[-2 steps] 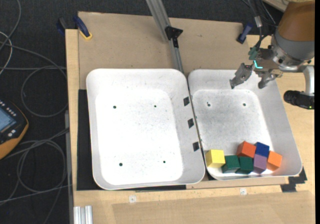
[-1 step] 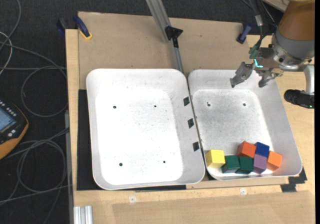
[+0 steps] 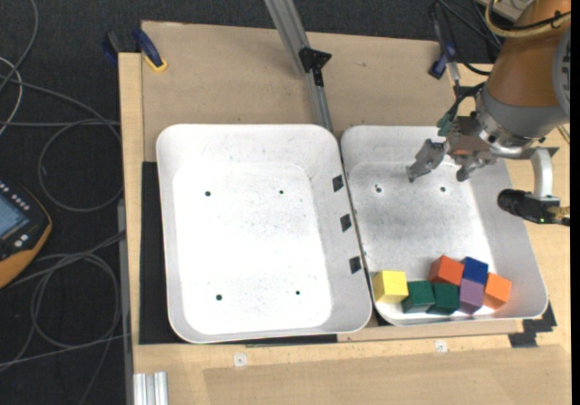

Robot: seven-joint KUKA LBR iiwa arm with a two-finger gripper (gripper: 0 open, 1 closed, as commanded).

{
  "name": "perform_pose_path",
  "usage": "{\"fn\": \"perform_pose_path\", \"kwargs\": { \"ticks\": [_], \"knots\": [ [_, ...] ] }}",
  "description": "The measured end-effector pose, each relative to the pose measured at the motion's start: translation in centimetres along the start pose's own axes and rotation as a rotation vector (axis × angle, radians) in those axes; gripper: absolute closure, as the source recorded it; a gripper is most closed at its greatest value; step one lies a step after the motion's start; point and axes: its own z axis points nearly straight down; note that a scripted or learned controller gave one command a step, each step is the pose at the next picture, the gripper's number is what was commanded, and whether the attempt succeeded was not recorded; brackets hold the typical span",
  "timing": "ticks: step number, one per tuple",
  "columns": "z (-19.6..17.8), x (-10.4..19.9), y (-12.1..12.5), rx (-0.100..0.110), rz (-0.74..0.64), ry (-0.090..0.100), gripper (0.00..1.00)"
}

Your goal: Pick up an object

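Note:
Several small blocks lie bunched along the near edge of the right bin (image 3: 408, 222): a yellow block (image 3: 391, 284), two green blocks (image 3: 430, 296), an orange block (image 3: 447, 269), a blue block (image 3: 475, 269), a purple block (image 3: 472, 293) and another orange block (image 3: 497, 287). My gripper (image 3: 441, 165) hangs over the far part of the right bin, well away from the blocks. Its two fingers are spread apart with nothing between them.
The left bin (image 3: 249, 231) stands beside the right one, with black clips (image 3: 344, 222) along their shared edge. A slanted metal pole (image 3: 290, 23) rises behind the bins. Blue clamps (image 3: 149, 50) sit at the bench's far corners. Cables lie on the floor at left.

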Motion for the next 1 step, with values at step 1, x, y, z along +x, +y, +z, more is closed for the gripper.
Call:
{"fn": "perform_pose_path", "kwargs": {
  "ticks": [1],
  "knots": [
    [6.1,0.81,-0.1,0.001,-0.001,0.001,0.0]
  ]
}}
